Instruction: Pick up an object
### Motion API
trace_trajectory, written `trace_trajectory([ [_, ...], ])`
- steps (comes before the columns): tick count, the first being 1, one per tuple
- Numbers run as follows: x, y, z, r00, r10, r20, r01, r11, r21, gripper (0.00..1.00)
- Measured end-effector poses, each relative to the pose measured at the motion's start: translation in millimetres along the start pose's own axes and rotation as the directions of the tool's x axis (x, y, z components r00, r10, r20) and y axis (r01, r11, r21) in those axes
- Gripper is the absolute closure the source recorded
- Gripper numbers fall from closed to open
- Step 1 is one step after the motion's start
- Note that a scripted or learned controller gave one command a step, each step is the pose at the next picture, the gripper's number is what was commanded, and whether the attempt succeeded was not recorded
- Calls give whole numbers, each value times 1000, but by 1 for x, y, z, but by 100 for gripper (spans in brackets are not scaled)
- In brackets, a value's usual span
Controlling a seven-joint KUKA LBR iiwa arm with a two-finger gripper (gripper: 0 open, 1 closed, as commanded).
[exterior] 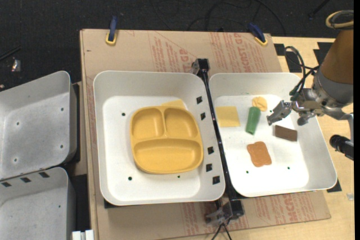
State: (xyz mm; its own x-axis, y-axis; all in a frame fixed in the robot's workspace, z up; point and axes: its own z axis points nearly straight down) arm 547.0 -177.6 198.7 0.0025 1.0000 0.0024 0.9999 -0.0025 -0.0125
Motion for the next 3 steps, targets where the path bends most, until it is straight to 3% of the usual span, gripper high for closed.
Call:
trace_trajectory([
  [1, 0, 3, -6, 1000, -3, 3, 3, 1000, -12, 0],
  [3, 5, -2, 81, 1000, -2, 1, 2, 1000, -8, 0],
])
